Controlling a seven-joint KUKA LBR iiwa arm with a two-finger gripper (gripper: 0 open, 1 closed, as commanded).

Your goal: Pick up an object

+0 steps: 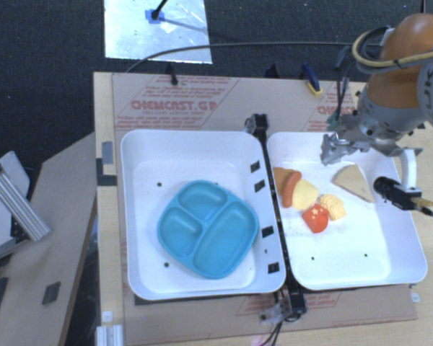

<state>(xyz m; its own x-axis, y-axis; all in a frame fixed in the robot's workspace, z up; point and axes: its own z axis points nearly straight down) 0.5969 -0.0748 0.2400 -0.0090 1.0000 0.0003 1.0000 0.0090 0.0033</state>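
The right bin [390, 258] holds a cluster of toy food: an orange sausage-like piece [289, 182], a pale yellow piece [306, 194], a red tomato [315, 220], a small yellow corn piece [333, 206] and a tan wedge [354, 182]. My gripper [333, 150] hangs over the bin's far part, just left of the wedge's upper tip and above the cluster. Nothing shows between its metal fingers.
A blue divided plate [206, 228] lies in the left bin [141, 193]. A black clip strip [265, 193] joins the two bins. The arm's orange band [416, 38] and cables rise at the right. A black cylinder [393, 191] sticks out beside the wedge.
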